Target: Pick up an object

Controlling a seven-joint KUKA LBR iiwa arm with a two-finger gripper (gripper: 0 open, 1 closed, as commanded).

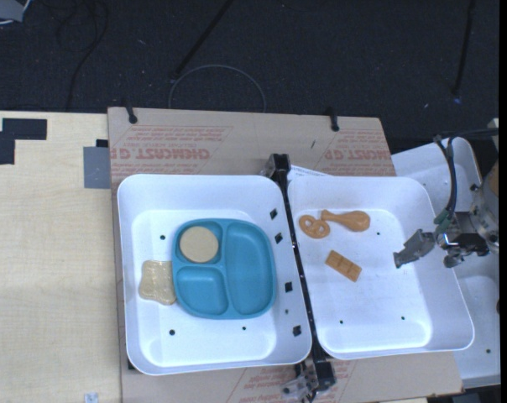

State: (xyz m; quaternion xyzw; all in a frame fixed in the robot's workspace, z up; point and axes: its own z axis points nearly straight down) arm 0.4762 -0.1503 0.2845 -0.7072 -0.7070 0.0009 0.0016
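1. White plastic makes both bins: you see the left bin (144, 342) and the right bin (421, 334) side by side in the lower middle of the frame, on a brown cardboard sheet (237, 145) that lies on the pale wooden counter (44, 267).
2. At the right edge of the frame you find the claw (417, 248), a dark grey part that reaches in over the right rim of the right bin.
3. You cannot tell from this view how far the claw is open, because it is small and blurred; nothing shows in its hold.
4. In the right bin you have two things to pick: a tan pretzel-like piece (333, 222) in the upper left part of this bin, and an orange flat block (343, 265) just below it, lying at a slant.
5. These two lie apart from each other, and both are well to the left of the claw.
6. In the left bin you see a blue divided tray (241, 267) with three compartments.
7. A round beige disc (198, 243) rests in the upper left compartment of the tray.
8. A pale yellow spongy piece (157, 281) lies on the bin floor, touching the left side of the tray.
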